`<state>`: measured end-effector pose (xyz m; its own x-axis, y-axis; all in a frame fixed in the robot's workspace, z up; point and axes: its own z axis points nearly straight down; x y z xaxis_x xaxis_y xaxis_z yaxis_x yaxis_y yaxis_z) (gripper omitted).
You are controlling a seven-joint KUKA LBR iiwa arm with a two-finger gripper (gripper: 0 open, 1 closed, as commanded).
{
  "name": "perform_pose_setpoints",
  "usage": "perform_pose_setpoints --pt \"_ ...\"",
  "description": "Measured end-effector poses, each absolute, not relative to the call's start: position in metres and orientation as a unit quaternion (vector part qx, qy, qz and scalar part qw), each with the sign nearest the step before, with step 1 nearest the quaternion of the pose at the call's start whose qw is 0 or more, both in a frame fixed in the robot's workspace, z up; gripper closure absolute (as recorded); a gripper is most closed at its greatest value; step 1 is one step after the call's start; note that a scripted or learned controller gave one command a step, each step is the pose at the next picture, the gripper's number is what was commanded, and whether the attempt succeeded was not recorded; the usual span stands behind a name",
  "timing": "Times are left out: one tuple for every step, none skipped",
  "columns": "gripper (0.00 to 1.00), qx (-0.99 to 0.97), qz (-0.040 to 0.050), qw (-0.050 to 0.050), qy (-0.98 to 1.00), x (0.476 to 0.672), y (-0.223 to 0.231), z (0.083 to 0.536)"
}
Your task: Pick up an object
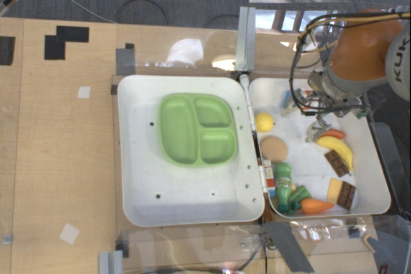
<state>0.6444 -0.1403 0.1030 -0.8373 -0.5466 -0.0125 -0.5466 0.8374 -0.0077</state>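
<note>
Grey arm (398, 67), orange band (363, 54), black cables (305, 54) looping beside wrist

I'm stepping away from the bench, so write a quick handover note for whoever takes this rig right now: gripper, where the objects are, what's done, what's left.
Gripper: low over the far part of the right bin, just above the banana; whether its fingers are open or shut cannot be seen, and nothing shows between them.
Objects: lemon, brown round piece, banana, carrot, green bottle and chocolate pieces all lie in the right bin. Green divided plate sits in the left bin.
Done: arm positioned over the bin.
Left: grasp one object and lift it.
</note>
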Motion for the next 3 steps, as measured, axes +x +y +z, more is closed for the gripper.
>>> perform_pose_setpoints --pt "0.00 -0.285 -0.0011 0.007 0.958 0.670 -0.092 0.089" --pt "0.00 -0.282 -0.0039 0.005 0.959 0.616 -0.159 0.109" --pt "0.00 -0.208 -0.0029 0.007 0.978 0.576 -0.194 0.090"
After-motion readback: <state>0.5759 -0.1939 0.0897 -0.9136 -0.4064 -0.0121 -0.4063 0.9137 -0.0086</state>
